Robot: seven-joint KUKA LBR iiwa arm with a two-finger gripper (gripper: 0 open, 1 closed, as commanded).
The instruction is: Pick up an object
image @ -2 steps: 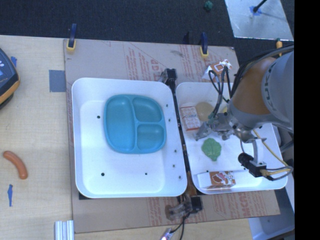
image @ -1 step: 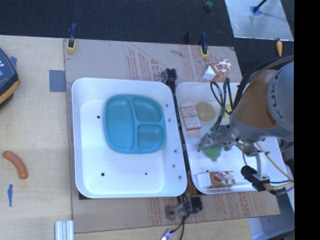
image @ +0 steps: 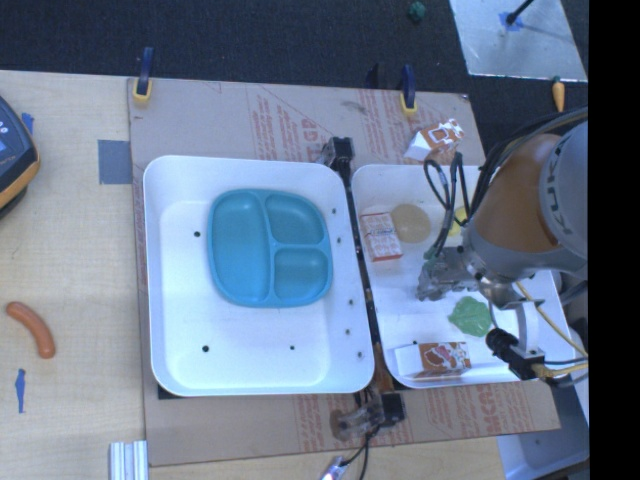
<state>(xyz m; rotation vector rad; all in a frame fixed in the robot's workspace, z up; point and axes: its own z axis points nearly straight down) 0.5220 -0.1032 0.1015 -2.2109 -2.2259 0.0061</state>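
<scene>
While the grey arm with its orange band [image: 520, 203] leans in over the right-hand bin [image: 378, 182], its pincer [image: 436, 280] hangs low above the bin's white floor, and from where I stand I cannot tell whether it is open or closed, nor can I see anything caught in it. Just to the right of the pincer and a little below lies a green leaf-shaped object [image: 470, 316], near it, though whether they touch is hard to make out. Up and to the left of the pincer sits a small red and white packet [image: 380, 236], with a round tan disc [image: 410, 222] just beside that, partly behind the black cables [image: 440, 183] that run down the arm. Below the pincer, near the bin's lower rim, lies another small packet with a brown and orange print [image: 443, 355]. Well to the left of the pincer, the left-hand bin [image: 160, 268] holds a blue divided plate [image: 270, 247]. Above the pincer, outside the bin on the cardboard sheet [image: 300, 118], rests a small orange and white wrapper [image: 436, 139]. Far off to the left, on the bare wooden counter [image: 60, 248], lies an orange sausage-shaped toy [image: 32, 328].
</scene>
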